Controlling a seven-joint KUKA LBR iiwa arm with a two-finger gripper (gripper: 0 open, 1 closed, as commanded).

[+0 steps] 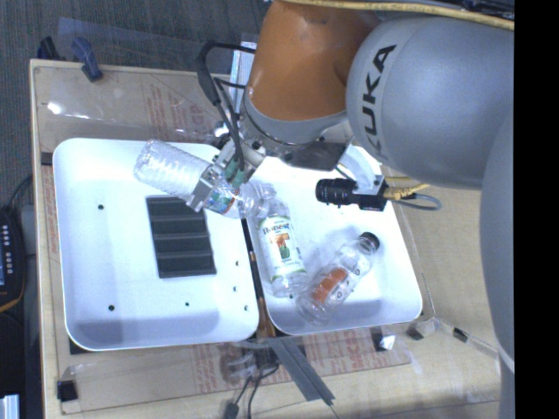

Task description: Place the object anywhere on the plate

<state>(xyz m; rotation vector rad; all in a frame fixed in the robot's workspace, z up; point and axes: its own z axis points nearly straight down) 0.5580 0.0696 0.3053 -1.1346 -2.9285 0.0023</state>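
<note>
Two bins, KUKA lettering on arm point(410, 85), labelled bottle point(279, 247), tool point(212, 184) gripping clear bottle point(175, 168)

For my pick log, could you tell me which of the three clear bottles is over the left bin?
The bottle lying tilted at the hand, above the left bin beside the dark plate. The green-label bottle and orange-label bottle lie in the right bin.

The bench point(445, 260) carries two white bins side by side, touching along their inner edges. The left bin point(96, 260) sits beside the right bin point(397, 278).
</note>
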